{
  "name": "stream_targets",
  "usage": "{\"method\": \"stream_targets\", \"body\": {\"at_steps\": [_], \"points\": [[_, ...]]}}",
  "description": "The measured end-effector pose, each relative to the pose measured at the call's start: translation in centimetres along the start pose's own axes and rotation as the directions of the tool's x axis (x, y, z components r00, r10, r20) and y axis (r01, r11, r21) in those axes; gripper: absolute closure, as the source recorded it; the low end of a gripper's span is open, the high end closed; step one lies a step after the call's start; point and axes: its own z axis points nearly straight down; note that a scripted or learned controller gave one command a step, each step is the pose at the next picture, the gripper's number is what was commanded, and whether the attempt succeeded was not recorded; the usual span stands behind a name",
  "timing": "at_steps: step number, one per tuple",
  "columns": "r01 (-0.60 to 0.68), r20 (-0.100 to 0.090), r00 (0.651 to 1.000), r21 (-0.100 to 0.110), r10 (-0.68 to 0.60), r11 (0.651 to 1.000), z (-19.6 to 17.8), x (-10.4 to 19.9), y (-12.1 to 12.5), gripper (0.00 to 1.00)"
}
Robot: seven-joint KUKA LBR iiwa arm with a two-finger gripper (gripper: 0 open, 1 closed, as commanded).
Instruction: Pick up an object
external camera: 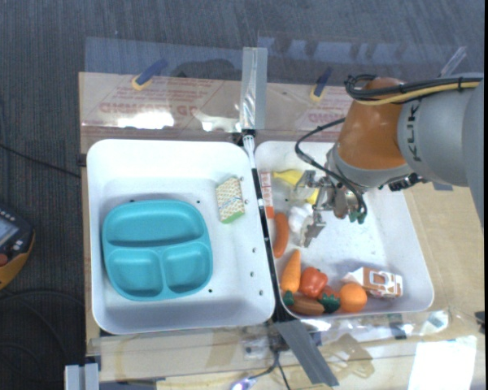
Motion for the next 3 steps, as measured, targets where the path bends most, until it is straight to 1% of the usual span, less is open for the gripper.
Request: {"method": "stream_targets", "body": {"at_steps": [1, 2, 3], "points": [[-0.103, -0.023, 0.994, -0.003, 0.103, 0.995, 0.1, -3.3, 0.1, 0.0], [-0.295, -0.028, 0.955, -0.004, 0.295, 0.955, -0.3, -4.7, -0.4, 0.0], [-0.348, -0.008, 0.938, -0.001, 0.348, 0.938, -0.1, -4.4, -7.3, 0.0]]}}
